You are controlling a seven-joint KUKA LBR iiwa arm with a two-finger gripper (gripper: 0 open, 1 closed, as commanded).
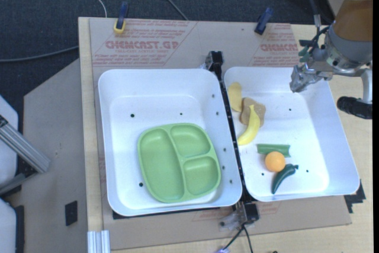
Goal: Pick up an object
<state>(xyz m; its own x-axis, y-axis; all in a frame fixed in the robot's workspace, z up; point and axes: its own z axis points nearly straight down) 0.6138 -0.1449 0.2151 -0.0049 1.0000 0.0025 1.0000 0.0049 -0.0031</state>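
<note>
My gripper, dull grey metal, hangs over the far right corner of the right bin, and I cannot tell how it is set. Along that smooth white bin's left wall lie a curved yellow banana and pale tan slices; toward its near edge sit a flat green strip, a round orange and a glossy dark green pepper. A matte green three-compartment tray fills the left bin's near half.

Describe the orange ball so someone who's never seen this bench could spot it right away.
Look in the right bin, the one without the green tray. Toward its near edge lies a cluster of toy food; the orange ball sits between a flat green piece and a dark green pepper. It is the only round, orange thing there.
</note>
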